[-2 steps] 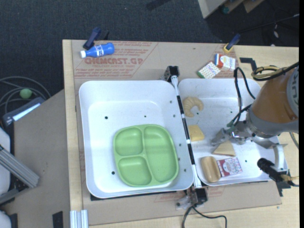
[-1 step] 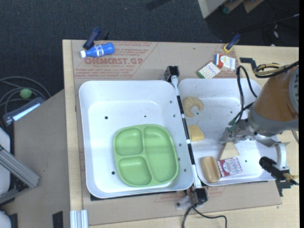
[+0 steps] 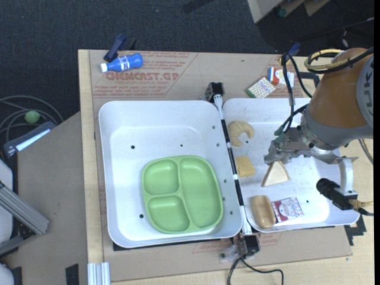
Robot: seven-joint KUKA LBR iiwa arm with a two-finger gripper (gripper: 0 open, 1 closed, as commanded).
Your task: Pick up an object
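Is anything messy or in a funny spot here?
Mostly tidy. The blue bottle lies on its side on the bench, outside both bins, and a small checked packet sits loose behind the right bin. The green plate sits flat in the left bin.

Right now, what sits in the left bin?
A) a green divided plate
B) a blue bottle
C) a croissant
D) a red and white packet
A: the green divided plate lies alone in the left bin, while the croissant and the red and white packet lie in the right bin, and the blue bottle rests on the bench outside both.
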